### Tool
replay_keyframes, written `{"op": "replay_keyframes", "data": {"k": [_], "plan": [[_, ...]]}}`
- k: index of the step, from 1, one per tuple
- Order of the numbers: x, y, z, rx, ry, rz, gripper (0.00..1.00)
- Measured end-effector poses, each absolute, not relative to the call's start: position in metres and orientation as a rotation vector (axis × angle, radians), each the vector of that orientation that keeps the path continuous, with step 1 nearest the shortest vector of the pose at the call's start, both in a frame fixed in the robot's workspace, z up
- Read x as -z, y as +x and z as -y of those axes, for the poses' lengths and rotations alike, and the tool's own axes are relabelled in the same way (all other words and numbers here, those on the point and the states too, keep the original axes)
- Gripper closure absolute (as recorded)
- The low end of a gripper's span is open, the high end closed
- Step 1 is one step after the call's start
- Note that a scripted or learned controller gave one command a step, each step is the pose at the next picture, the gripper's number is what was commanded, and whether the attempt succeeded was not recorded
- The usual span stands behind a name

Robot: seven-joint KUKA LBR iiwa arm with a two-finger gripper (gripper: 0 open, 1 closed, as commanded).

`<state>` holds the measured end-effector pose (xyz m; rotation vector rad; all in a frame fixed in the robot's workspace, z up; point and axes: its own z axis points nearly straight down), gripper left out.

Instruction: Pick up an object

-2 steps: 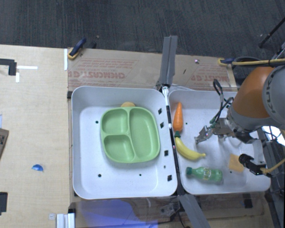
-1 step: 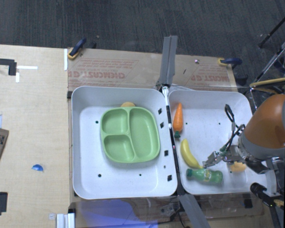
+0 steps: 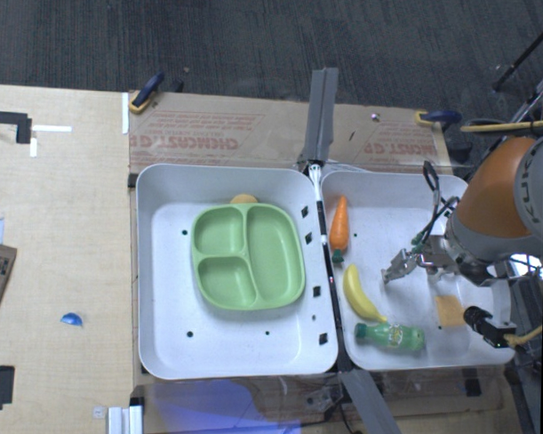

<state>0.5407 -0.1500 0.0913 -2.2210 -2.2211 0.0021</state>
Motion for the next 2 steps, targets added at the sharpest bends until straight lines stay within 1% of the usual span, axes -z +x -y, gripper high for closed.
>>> {"op": "replay_keyframes", "data": {"k": [1,2], "plan": [[-0.091,0.508,0.097,-0.002,-1.945,2.465,0.0],[-0.094,0.54,0.102,-0.002,-2.11,2.328,0.0]]}}
